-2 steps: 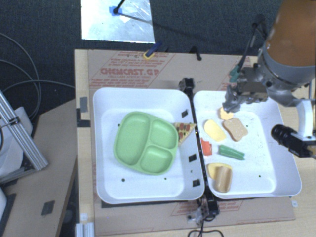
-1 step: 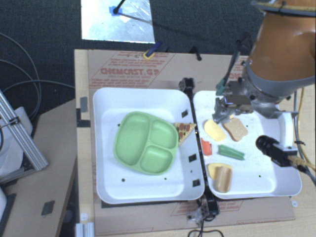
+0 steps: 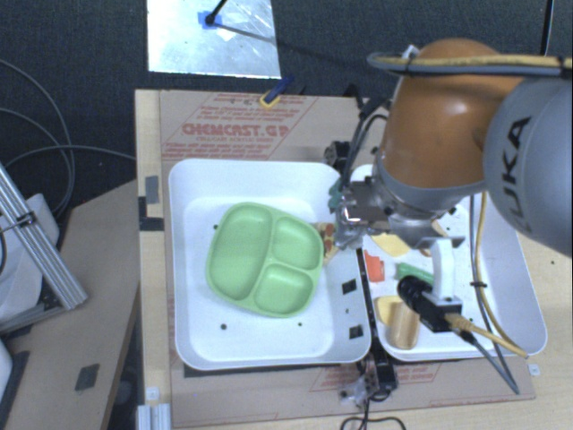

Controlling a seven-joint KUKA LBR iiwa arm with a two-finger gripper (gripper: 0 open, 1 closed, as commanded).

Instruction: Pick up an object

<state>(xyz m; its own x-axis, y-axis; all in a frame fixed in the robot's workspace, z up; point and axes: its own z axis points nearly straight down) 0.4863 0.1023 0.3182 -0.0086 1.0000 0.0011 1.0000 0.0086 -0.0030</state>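
I have the arm (image 3: 448,124) reaching in from the right, its orange band hanging over the inner half of the right bin (image 3: 528,321). The hand (image 3: 345,222) sits low at the seam between the two bins, just beside the right rim of the green divided plate (image 3: 265,258). The wrist covers it from above, so I cannot tell whether the hand is open or closed, and I see nothing gripped.

The plate has three compartments and lies flat in the middle of the left bin (image 3: 192,330). A small brown piece (image 3: 328,236) rests at the plate's right edge, right next to the hand; it is too small to name, possibly a toy food item.

The loose things lie in the right bin, near its left wall. A flat yellow piece (image 3: 389,243) is partly under the wrist, a small red-orange block (image 3: 373,268) is just below it, and a green piece (image 3: 414,273) lies to the right of that. Nearer the front, a tan cylinder (image 3: 400,322) touches a yellow lump (image 3: 388,308).

Both bins sit on a printed cardboard sheet (image 3: 237,119) on the counter (image 3: 98,267)
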